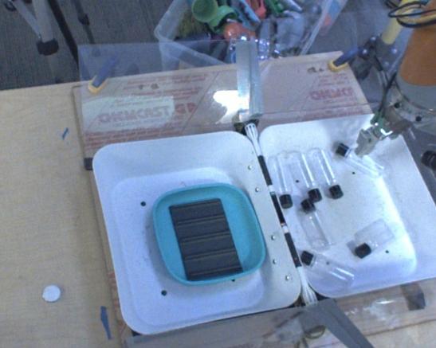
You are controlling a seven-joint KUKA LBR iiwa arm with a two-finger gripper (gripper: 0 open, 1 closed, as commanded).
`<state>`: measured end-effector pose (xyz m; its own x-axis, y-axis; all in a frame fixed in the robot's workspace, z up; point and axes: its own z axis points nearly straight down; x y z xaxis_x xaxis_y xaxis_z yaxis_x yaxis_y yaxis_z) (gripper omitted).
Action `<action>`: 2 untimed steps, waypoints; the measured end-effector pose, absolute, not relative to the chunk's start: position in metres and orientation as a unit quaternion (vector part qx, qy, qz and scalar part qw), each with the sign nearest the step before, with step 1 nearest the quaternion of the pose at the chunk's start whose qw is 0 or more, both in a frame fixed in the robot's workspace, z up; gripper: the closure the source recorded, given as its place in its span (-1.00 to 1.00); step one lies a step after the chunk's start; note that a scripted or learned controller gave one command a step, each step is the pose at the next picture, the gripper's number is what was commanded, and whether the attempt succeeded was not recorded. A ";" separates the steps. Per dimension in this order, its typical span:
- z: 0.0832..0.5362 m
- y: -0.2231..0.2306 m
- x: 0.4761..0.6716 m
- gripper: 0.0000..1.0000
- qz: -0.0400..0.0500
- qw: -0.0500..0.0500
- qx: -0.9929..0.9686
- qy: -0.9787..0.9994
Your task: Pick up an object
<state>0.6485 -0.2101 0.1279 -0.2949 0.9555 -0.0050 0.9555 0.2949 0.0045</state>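
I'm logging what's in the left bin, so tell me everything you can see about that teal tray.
The teal tray is a shallow, rounded-corner square dish, plastic by its look, lying flat on the floor of the left bin, about centred. A dark ribbed rectangular block lies inside it and covers most of its base. Its raised rim looks whole. Only the bin and the block touch it.

You see the arm reaching in from the right side, its orange band above the grey wrist. The end effector points down and to the left, low at the upper right.
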 end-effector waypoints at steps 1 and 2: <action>0.190 -0.200 0.668 1.00 0.000 0.003 0.598 0.802; 0.190 -0.200 0.668 -1.00 0.000 0.003 0.598 0.802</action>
